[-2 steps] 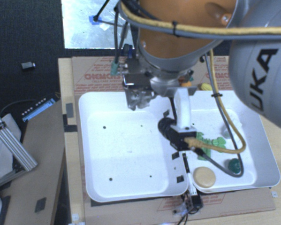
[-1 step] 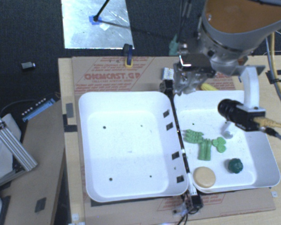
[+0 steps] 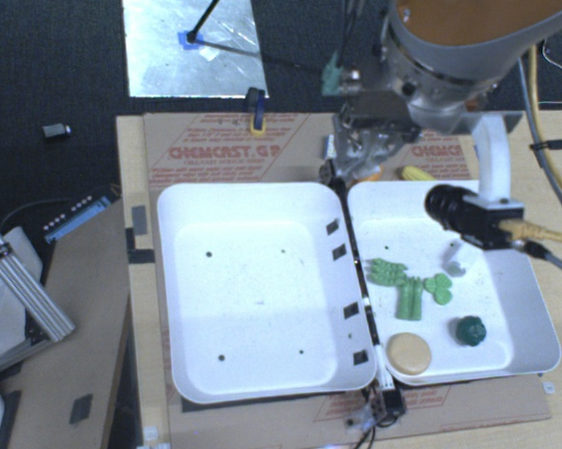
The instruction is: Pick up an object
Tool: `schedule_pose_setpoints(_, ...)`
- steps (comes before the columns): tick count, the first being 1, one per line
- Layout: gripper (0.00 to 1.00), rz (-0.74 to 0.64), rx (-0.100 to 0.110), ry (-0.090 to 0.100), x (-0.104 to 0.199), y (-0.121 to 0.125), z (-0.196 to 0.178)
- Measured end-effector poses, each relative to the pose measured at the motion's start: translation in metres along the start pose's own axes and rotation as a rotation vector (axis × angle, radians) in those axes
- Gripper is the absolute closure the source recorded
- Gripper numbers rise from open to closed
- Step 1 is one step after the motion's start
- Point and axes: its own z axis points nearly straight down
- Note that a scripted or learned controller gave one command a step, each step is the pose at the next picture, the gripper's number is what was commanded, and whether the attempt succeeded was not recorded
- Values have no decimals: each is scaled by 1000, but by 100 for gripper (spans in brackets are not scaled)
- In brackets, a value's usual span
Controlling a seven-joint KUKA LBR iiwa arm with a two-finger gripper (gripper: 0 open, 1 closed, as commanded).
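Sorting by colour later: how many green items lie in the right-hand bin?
3, possibly more under the arm: a light green ridged plastic piece mid-bin, a light green stalk-shaped plastic toy beside it, a dark green round lump near the front right.

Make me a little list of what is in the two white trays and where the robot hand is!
left tray: bare white floor
right tray: holds the toys
green toys: near the middle wall
dark green ball: near the front right
tan disc: front corner by the divider
robot hand: above the back edge, between the trays
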Motion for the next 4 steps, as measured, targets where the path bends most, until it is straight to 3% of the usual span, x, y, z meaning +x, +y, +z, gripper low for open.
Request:
schedule_pose_setpoints(1,100,18,0,-4,-147,-1,0)
schedule_pose_setpoints(2,100,-5,2,0,-82,-1,18)
schedule_pose_setpoints(3,100,-3,0,0,-50,0,0)
schedule_pose_setpoints(4,100,-8,2,1,28,-1,1)
